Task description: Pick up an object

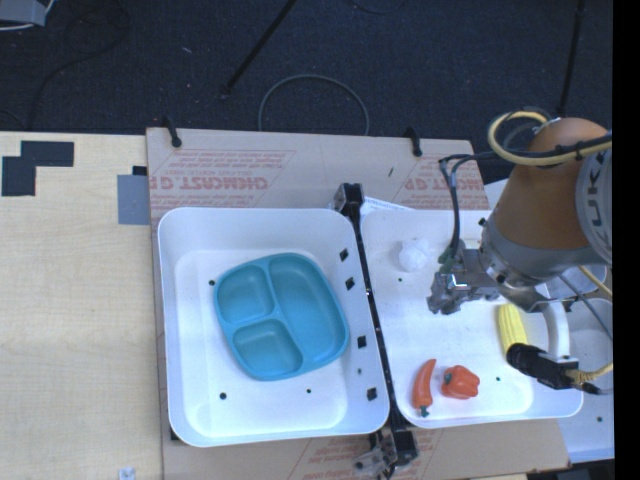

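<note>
Nothing lets us tell whether the gripper (447, 296) is open or closed as it hangs low over the right bin (400, 368), at the frame's centre right. Below it we see a chili (425, 382) beside a red pepper (460, 382), corn (512, 324) to the right, and a white ball (412, 256) above left. We see a blue tray (279, 314) in the left bin (190, 258).

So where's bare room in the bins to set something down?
Left bin: floor strips around the blue divided plate. Right bin: patch between the white ball and red chili. Crowded around the gripper, corn and tomato.
</note>
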Controlling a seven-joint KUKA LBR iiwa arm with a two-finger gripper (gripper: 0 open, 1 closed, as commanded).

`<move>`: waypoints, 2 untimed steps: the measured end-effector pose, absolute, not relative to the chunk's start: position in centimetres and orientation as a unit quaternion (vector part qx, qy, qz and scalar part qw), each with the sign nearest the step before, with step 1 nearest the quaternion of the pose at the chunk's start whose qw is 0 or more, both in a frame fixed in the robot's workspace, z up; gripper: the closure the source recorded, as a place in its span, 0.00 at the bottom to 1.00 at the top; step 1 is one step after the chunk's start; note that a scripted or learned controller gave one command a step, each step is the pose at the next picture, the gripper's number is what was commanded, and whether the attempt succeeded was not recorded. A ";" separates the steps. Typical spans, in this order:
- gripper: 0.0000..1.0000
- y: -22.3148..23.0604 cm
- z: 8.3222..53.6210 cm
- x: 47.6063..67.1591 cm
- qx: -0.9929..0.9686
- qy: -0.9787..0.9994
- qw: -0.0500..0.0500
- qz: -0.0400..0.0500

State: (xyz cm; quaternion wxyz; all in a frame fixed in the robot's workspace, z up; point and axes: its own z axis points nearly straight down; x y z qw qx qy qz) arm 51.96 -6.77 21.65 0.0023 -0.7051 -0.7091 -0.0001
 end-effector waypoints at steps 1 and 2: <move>1.00 -0.9 20.9 52.5 -0.705 -0.709 0.003 0.001; 1.00 5.0 22.1 52.8 -0.705 -0.709 0.002 0.001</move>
